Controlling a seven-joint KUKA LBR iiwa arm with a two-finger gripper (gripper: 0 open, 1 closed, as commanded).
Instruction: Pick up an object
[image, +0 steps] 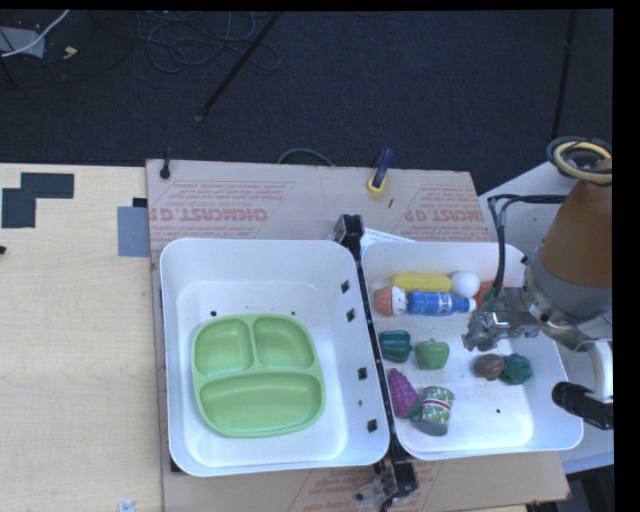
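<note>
Camera view: taking the right white bin (545, 432) as landmark, nearest its front edge lie a small printed can (433, 409) and a purple toy (401, 391). Further in sit a brown lump (488, 366) and a dark green toy (517, 369). My gripper (487, 330) hovers just above the brown lump; how wide it stands I cannot tell. Towards the back wall lie a blue bottle (432, 302) and a yellow tube (421, 282).
</note>
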